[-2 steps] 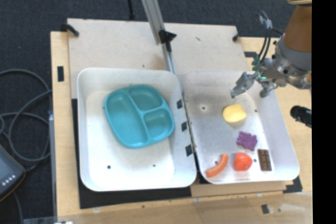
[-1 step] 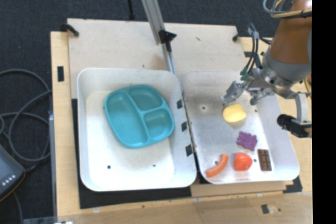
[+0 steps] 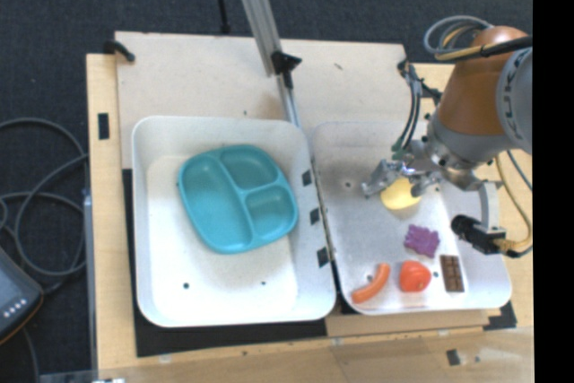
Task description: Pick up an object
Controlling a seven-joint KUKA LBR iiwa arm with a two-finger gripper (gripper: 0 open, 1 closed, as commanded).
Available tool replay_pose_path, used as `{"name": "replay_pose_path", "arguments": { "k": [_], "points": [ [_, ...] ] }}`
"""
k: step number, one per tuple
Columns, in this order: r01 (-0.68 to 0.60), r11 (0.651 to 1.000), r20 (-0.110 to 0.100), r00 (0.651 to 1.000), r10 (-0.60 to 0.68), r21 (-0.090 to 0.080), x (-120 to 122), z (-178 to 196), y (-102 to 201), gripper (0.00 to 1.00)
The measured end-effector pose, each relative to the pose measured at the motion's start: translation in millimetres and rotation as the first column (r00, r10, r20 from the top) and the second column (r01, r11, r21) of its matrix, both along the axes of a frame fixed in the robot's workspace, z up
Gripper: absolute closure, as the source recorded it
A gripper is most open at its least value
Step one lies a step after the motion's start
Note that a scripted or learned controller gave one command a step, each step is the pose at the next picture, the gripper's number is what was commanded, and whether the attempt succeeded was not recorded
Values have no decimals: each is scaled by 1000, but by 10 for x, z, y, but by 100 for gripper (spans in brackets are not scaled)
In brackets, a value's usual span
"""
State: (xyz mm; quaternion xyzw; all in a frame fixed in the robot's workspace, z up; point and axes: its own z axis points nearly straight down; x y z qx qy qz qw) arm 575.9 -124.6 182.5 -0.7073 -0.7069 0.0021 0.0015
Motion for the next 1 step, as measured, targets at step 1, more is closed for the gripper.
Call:
{"name": "replay_pose_path", "arguments": {
  "k": [1],
  "points": [
    [1,1000,-1,1000,-1,0,-21,-613,57,0]
  ]
}}
